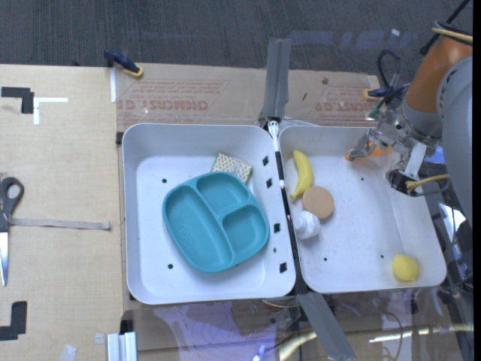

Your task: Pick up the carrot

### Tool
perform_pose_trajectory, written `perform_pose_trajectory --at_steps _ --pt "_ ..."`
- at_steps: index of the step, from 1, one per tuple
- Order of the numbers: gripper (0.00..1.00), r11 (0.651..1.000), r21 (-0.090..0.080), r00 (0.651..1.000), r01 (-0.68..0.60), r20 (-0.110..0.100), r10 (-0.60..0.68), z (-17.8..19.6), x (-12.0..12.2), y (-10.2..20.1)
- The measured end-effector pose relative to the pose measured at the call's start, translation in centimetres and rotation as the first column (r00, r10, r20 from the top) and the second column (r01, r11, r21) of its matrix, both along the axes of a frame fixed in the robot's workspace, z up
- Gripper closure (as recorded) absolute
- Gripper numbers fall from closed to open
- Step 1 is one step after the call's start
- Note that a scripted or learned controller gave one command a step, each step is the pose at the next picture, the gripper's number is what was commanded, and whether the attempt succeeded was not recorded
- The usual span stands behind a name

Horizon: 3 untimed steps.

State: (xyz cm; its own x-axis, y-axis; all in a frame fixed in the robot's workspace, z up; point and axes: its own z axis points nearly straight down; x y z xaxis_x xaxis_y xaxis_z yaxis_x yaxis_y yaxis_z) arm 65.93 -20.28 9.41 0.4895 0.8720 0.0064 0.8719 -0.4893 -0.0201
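Observation:
A small orange carrot [361, 153] shows at the far right of the right bin [353, 277], near its back wall. My gripper [373, 147] reaches in from the right, and its fingers are shut on the carrot, whose orange tip sticks out to the left. The carrot appears raised a little off the bin floor. The grey arm with its orange band [443, 66] covers the bin's back right corner.
The right bin also holds a banana [302, 173], a tan round disc [319, 201], a small white object [306, 224] and a yellow lemon [405, 268]. The left bin [143, 277] holds a teal divided plate [216, 220] and a patterned cracker [231, 166].

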Motion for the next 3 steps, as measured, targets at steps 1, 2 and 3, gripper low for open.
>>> perform_pose_trajectory --at_steps 1,2,3 --pt "1.00 1.000 -0.013 1.000 -0.002 0.013 0.002 1.0 0.2 -0.2" --pt "1.00 0.958 -0.017 0.958 0.286 0.014 -0.286 12.0 -1.6 4.9" --pt "1.00 0.775 -0.016 0.775 0.632 0.012 -0.632 -0.2 -3.7 6.6"
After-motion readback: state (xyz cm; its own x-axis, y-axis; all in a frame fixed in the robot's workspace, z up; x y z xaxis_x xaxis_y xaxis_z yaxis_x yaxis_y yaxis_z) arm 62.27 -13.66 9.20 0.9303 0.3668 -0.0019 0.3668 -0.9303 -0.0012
